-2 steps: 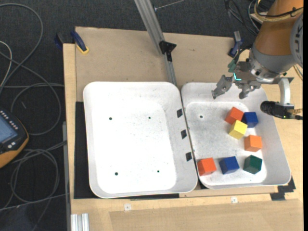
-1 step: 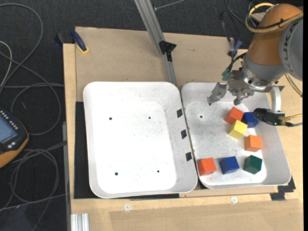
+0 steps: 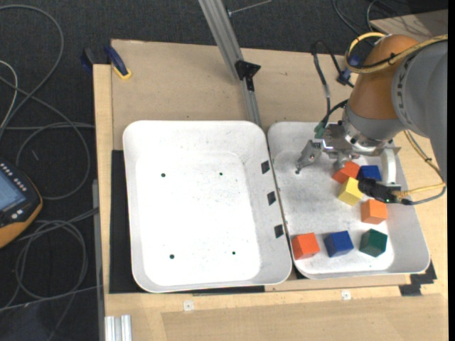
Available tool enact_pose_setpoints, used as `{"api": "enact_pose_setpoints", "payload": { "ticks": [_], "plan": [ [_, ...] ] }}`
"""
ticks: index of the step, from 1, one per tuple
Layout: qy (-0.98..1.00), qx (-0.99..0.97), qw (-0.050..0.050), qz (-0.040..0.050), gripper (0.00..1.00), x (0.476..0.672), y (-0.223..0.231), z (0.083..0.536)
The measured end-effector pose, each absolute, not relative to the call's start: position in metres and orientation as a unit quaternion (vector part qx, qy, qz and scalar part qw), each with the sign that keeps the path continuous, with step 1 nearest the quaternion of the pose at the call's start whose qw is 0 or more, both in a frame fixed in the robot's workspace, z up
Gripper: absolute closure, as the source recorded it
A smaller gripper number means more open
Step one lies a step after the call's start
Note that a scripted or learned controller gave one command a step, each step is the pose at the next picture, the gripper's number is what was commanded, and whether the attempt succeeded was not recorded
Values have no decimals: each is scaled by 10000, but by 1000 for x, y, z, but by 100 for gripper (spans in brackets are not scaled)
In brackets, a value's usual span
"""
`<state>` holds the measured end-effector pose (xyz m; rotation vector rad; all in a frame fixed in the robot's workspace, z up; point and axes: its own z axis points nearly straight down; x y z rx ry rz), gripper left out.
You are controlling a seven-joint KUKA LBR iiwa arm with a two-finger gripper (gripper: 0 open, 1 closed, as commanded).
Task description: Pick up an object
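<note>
The tool hangs over the far part of the right bin, fingers spread wide and holding nothing. The nearest cubes, an orange cube and a yellow cube, lie just right of it. A clean pick probably means centring over one cube, clear of its neighbours, before descending.

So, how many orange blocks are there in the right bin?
3. One orange cube sits at the near-left corner, one beside the yellow block, one under the arm's wrist. The arm may hide more.

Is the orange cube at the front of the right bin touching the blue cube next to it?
Apart. The camera view shows a strip of white bin floor between the orange cube and the blue cube.
</note>
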<state>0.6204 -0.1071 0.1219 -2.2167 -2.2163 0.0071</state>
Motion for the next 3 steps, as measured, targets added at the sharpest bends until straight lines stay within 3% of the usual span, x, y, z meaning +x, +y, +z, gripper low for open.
{"api": "enact_pose_setpoints", "payload": {
  "ticks": [1,2,3],
  "plan": [
    [-7073,-7070,14,7,0,620,-106,99],
    [-7073,-7069,-3,-11,100,622,-106,111],
    [-7074,-7068,-27,-20,100,629,-109,157]
  ]
}}
